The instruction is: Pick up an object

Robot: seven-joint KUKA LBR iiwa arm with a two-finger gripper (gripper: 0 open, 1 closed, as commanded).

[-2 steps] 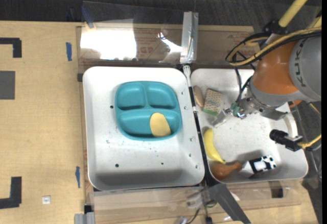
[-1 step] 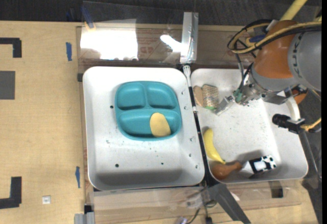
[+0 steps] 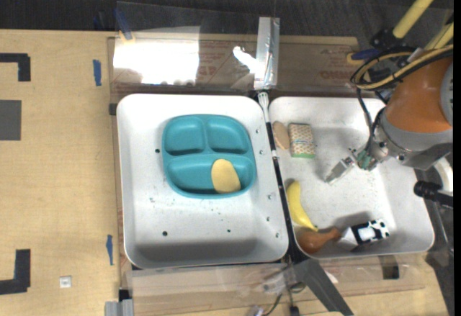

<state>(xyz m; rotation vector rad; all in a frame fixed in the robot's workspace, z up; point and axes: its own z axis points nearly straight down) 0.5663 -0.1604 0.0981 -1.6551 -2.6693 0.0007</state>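
My gripper (image 3: 336, 172) hangs over the middle of the right bin (image 3: 403, 196), reaching in from the right on the grey arm with the orange band (image 3: 416, 102). Its fingers look pressed together in one narrow grey wedge, with nothing between them. In that bin a yellow banana (image 3: 299, 206) lies along the left wall, below and left of the gripper. A brown pear-like object (image 3: 317, 237) sits at the front. A small black-and-white object (image 3: 369, 232) lies at the front right. A speckled tan box (image 3: 302, 140) and a beige piece (image 3: 279, 136) rest at the back left.
The left bin (image 3: 144, 221) holds a teal divided plate (image 3: 189, 142) with a yellow oval object (image 3: 225, 176) in its front right compartment. A clear plastic sheet (image 3: 187, 55) and a metal bracket (image 3: 267, 48) stand behind the bins. Cables (image 3: 382, 66) hang at the back right.
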